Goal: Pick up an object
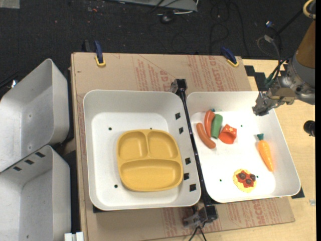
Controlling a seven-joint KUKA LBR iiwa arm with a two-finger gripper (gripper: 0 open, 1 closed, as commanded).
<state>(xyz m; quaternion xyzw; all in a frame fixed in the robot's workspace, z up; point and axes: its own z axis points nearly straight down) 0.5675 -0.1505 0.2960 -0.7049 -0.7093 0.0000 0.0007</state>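
Note:
The right bin holds several toy foods. Two orange-red sausages lie beside a green cucumber near its left wall. A red pepper piece sits just right of them. An orange carrot lies toward the right wall, and a small round pizza rests near the front. My gripper hangs over the bin's back right corner, well apart from every item, with nothing seen in it.
The left bin bears a yellow divided plate. A black divider separates the two bins. White containers stand off the bench at the left. Clamps hold the board's far edge.

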